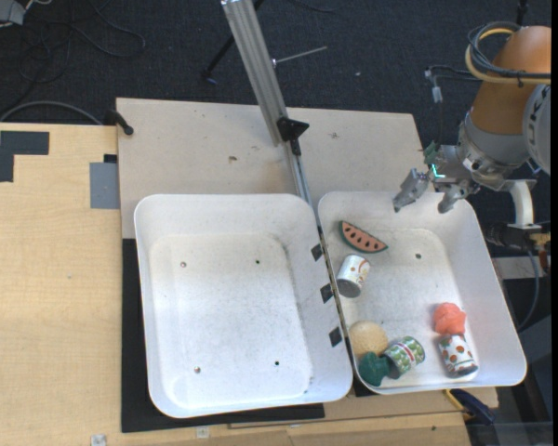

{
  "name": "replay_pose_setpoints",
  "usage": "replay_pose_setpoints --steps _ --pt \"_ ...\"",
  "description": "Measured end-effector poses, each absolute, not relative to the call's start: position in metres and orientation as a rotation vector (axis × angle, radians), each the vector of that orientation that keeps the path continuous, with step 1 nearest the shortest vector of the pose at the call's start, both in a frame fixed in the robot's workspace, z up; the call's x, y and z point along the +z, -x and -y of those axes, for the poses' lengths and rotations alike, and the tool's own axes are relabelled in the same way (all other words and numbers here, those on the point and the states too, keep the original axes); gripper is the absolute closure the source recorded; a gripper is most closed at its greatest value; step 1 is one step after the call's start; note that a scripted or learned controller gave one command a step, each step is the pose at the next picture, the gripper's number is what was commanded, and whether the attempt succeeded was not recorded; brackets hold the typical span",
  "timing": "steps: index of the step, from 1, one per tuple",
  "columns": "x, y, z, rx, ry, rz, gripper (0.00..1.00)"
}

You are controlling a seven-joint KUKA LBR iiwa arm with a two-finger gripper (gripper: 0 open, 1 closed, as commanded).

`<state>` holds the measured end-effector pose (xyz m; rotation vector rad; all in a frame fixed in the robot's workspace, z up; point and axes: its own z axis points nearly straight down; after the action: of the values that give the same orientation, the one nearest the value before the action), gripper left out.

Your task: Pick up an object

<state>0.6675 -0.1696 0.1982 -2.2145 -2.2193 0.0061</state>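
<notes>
Objects lay scattered in the right bin (488, 258): watermelon slice (363, 238) near the far side, white cup (352, 274) tipped over just below it against the divider, orange lump (449, 318) toward the right wall, and along the near edge a tan ball (368, 336), green piece (375, 369), striped can (405, 354) and strawberry can (457, 354). My gripper (427, 196) hung over the far rim, fingers spread apart, holding nothing. Left bin (158, 249) beside

A robotics lab: loose cables (46, 21) on dark carpet, an aluminium strut (258, 63) rising over a plywood desk (214, 151) with white bins (228, 300)
</notes>
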Motion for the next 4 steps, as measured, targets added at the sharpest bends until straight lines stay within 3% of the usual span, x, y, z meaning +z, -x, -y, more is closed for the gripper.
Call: replay_pose_setpoints --steps 1,3,4 --pt "0.201 -0.669 0.169 0.004 2.215 2.224 0.0" --pt "0.092 -0.666 0.168 0.008 2.209 2.224 0.0" --pt "0.091 -0.666 0.168 0.003 2.212 2.227 0.0"
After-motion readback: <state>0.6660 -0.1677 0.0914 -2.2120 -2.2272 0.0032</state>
